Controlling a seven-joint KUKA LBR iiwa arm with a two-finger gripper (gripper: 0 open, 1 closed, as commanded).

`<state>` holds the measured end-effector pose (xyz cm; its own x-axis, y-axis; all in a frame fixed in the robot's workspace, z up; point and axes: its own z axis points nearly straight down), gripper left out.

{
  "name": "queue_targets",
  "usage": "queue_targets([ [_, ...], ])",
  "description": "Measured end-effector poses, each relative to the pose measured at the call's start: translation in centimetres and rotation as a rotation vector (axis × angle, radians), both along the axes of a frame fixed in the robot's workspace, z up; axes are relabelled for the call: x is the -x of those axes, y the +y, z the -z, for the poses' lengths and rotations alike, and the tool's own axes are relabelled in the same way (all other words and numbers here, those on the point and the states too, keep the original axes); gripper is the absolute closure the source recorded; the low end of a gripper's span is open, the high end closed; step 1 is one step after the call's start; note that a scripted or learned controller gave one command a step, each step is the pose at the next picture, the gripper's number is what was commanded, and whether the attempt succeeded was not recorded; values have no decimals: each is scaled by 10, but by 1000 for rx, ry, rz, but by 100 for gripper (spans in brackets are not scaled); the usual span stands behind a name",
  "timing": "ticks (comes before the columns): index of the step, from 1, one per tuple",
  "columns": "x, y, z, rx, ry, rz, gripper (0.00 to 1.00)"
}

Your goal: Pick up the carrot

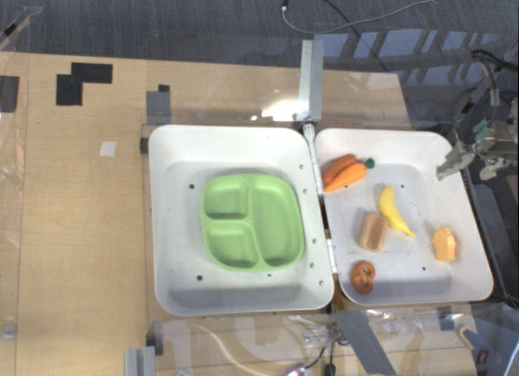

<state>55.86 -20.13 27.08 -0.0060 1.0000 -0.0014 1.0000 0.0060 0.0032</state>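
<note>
Left bin (pixel 162 228): divided plate (pixel 252 220) at its centre.
Right bin (pixel 470 228): carrot (pixel 344 173) by far-left corner; banana (pixel 392 209) mid-bin; bread roll (pixel 372 231) just left of banana; apple (pixel 362 276) near front-left corner; pastry piece (pixel 443 245) by right edge.

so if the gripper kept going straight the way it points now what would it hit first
The two-finger gripper sits at the right white bin's far right corner, seemingly pointing down and left. Going straight on, it would probably meet the bin's bare floor first, short of the yellow banana. Depth is unclear from this slanted view.
</note>
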Motion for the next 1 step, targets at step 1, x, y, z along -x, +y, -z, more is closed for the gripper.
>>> queue_targets([
  [1, -54, 67, 84, 1, -2, -474, 0],
])
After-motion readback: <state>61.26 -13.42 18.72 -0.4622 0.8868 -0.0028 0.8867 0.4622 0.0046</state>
